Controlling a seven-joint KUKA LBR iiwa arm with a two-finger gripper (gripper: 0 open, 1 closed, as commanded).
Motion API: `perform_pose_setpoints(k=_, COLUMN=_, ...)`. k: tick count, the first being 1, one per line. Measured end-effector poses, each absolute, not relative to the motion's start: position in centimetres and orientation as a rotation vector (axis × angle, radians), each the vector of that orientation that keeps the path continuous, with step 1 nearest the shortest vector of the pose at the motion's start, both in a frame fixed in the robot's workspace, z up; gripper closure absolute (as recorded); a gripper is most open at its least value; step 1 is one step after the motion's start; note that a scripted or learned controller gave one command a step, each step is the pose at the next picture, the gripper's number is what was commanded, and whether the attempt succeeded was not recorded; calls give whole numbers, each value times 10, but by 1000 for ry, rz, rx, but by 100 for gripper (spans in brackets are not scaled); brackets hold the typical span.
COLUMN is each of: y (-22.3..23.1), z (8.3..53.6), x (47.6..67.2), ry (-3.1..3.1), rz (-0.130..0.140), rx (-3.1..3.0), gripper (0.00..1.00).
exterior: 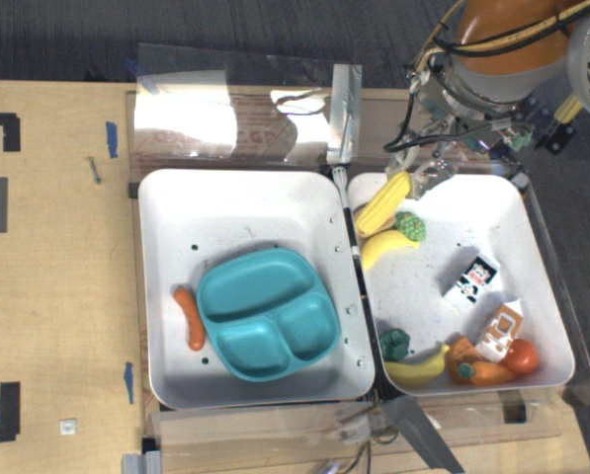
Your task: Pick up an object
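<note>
Gripper (435, 171): at far edge of right bin (542, 265), just beside corn cob (383, 203); whether it clasps anything cannot be told. Corn cob rests against the bin's far-left wall, near yellow banana (381, 248). Judged: pick not yet accomplished; lift remains.

The arm (517, 13) enters from the upper right, at about one o'clock in the frame. Its orange band bulges at the top edge, and the grey wrist (482, 82) sits just beneath it, wrapped in looping black and yellow cables. The arm points steeply downward and leans toward seven o'clock. The pincer (428, 176) hangs low below the wrist, a small grey metal part at the arm's lowest tip.
</note>
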State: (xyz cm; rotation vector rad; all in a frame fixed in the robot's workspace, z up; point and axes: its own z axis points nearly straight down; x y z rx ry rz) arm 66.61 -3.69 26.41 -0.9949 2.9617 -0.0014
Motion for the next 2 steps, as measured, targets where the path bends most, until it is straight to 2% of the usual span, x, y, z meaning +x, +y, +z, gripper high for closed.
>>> perform_pose_setpoints(k=1, y=-37, z=227, x=667, ry=2942, rz=2, rx=-1092, gripper=100)
perform_pose_setpoints(k=2, y=-48, z=266, x=650, ry=2778, rz=-5, rx=-1443, gripper=100)
